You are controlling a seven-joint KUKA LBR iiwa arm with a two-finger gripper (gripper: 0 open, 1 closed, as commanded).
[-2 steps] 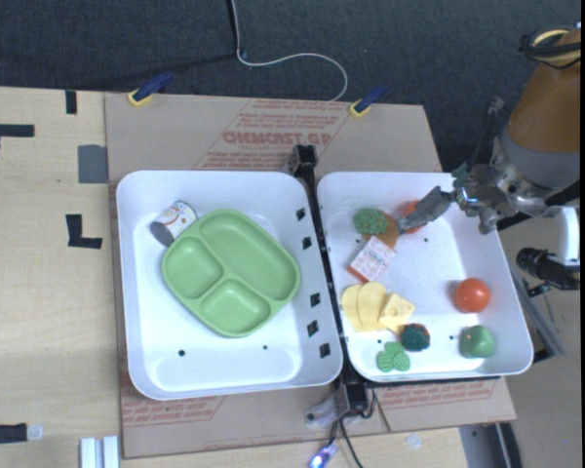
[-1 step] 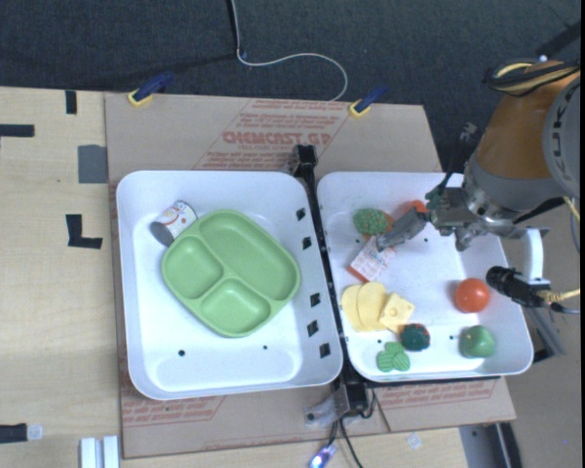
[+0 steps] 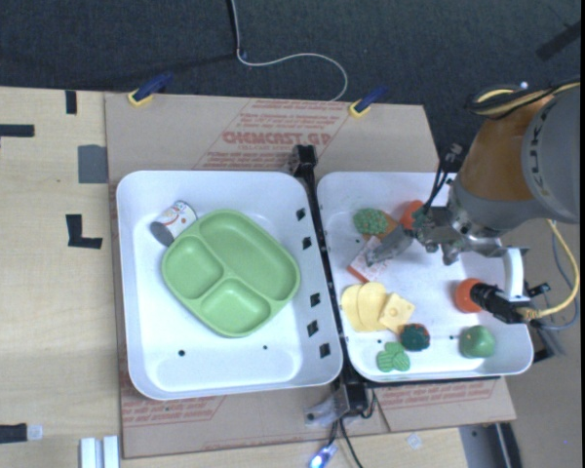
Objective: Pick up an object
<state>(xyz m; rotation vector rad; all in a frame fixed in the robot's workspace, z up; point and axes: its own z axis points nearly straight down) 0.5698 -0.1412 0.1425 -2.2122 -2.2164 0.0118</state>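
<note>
Nearest the camera, along the front wall of the right bin, sit three small toys: a green leafy piece, a dark round piece with a teal top just behind it, and a green ball toward the right corner, all well below the gripper. Yellow cheese-like wedges lie just below and slightly left of the gripper, close to the divider between the bins. The gripper itself reaches in from the right on the grey arm, whose orange band sits above the wrist; it points leftward, low over the middle of the right bin, and whether its grey tip is spread or pressed together cannot be told from this slanted angle, nor is anything clearly seen between its tips. A green broccoli-like toy lies just above the gripper's tip, very near it, though contact cannot be judged. A red-orange piece shows right of the broccoli, partly hidden by the wrist. Another orange object lies to the gripper's lower right, beside a black part of the arm's hardware. Far to the gripper's left, in the left bin, rests a green divided plate with a small white and grey item touching its upper left edge. Both bins stand on a cardboard sheet on the desk.
</note>
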